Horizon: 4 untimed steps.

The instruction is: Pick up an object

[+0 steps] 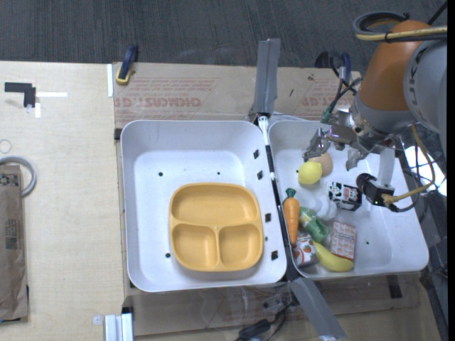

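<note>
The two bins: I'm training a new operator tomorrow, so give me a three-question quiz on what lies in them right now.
1. True or false: the yellow divided plate lies in the left bin.
2. Which item lies nearest the wall between the bins? A) carrot B) banana C) lemon
3. Fill in: the claw hangs over the ____ bin.

Key
1. True. The plate sits alone in the left bin.
2. A. The carrot lies along the inner wall of the right bin; the banana is toward its near edge, the lemon further in, below the claw.
3. Right.
</note>
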Motion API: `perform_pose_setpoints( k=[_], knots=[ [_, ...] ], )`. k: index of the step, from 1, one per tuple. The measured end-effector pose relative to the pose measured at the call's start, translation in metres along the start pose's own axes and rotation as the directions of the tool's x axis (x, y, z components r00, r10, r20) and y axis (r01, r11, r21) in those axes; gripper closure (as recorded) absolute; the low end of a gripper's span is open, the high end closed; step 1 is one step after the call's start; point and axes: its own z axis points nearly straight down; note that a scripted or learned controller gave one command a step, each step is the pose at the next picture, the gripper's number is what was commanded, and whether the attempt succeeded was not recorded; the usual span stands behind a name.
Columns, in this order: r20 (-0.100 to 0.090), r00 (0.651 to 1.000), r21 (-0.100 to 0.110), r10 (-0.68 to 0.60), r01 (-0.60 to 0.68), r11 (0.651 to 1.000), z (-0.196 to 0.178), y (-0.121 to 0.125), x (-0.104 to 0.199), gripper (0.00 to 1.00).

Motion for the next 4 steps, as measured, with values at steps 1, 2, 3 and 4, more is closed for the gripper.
perform_pose_setpoints(
  k=[1, 2, 3, 4],
  knots=[
    [-0.001, 1.0, 0.001, 0.009, -0.009, 1.0, 0.1, 0.018, -0.016, 0.0],
    [0.001, 0.958, -0.003, -0.286, 0.286, 0.958, 0.08, 0.073, -0.032, 0.0],
    [-0.001, 0.943, 0.001, -0.333, 0.333, 0.943, 0.1, 0.012, -0.035, 0.0],
    [0.0, 0.944, 0.001, -0.329, 0.329, 0.944, 0.091, 0.013, -0.037, 1.0]
  ],
)
